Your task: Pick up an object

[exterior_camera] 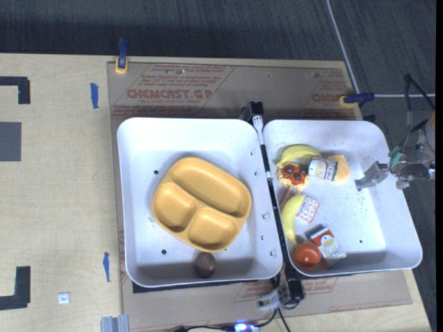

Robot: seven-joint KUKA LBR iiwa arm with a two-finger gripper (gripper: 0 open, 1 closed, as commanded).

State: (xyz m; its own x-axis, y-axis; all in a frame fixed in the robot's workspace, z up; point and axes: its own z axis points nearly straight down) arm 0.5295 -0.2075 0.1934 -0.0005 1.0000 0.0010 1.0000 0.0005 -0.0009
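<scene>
The right bin (387, 247) holds a cluster of small things along its left side: a yellow banana (299, 153), a small white can (319, 168), a second banana (292, 216) with a white packet (307, 208) on it, a red tomato (306, 254) and a small carton (328, 245). A red and black piece (293, 174) lies between the bananas. My gripper (377, 174) hangs over the right side of this bin, apart from all these things, with bare white floor under it. I see nothing held in it.
The left bin (135, 144) carries a large yellow sectioned tray (201, 203) and a small brown lump (205, 264) near its front wall. A black divider (266, 178) runs between the bins. Blue clamps (122, 52) pin the cardboard beneath.
</scene>
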